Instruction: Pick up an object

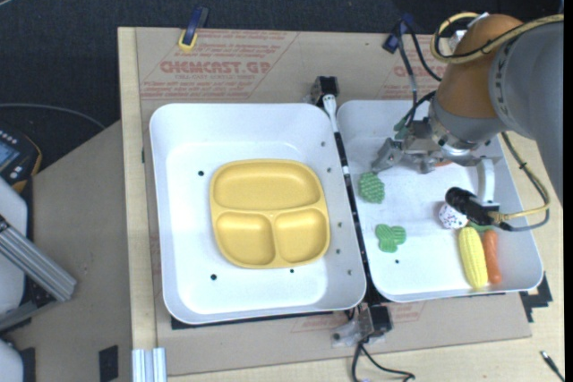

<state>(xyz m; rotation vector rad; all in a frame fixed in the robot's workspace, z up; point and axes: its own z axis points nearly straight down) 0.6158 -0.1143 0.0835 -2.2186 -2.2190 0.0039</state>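
The toys lie loose in the right bin (430, 277): two broccoli pieces (372, 187), corn (472, 256), a carrot (491, 253). The tool (414, 150) hangs low over its far end near the upper broccoli, likely lining up a grab; whether it is spread or closed I cannot tell. The yellow plate (269, 212) sits alone in the left bin (179, 192).

Four small toys lie in the right bin (421, 282). A leafy green piece (372, 187) sits close to the bin's left edge, about halfway along it. A second green piece (389, 236) — darker, clover-shaped — lies just below it, a little further from that edge. Near the right edge a yellow corn cob (472, 256) lies lengthwise, pointing toward the bottom right corner, with an orange carrot (491, 257) right beside it — whether they touch is unclear.
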